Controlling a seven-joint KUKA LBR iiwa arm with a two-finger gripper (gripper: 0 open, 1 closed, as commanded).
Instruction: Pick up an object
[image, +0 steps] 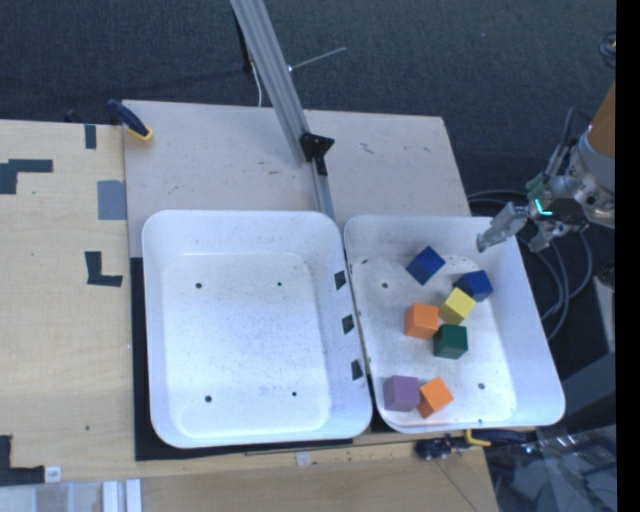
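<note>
Bins: two shallow white bins sit side by side on the tabletop (230, 150); the left bin (160, 400) and the right bin (520, 390) touch along their inner rims.
Blocks, total: seven small blocks, all lying in the right bin.
Blue blocks: two. One blue block (425, 265) lies near the bin's far middle; a second blue block (475, 284) lies to its right, nearer the right wall.
Orange blocks: two. One orange block (421, 320) lies near the centre; the other orange block (435, 396) lies near the front rim.
Yellow block: one, the yellow block (459, 304) sits just below the second blue block and appears to touch it.
Green block: one, the green block (451, 341) sits just below the yellow one and beside the central orange one.
Purple block: one, the purple block (401, 392) sits just left of the front orange block, touching or nearly so.
Arm: one grey arm enters from the right edge.
Pincer: one, the pincer (510, 228) hangs over the far right corner of the right bin, tilted down and to the left, above and to the right of the blocks; whether its tips are wide or narrow cannot be told, and no block is seen between them.
Rail: one grey metal rail (280, 80) runs slantwise from the top edge down to the gap between the bins.
</note>
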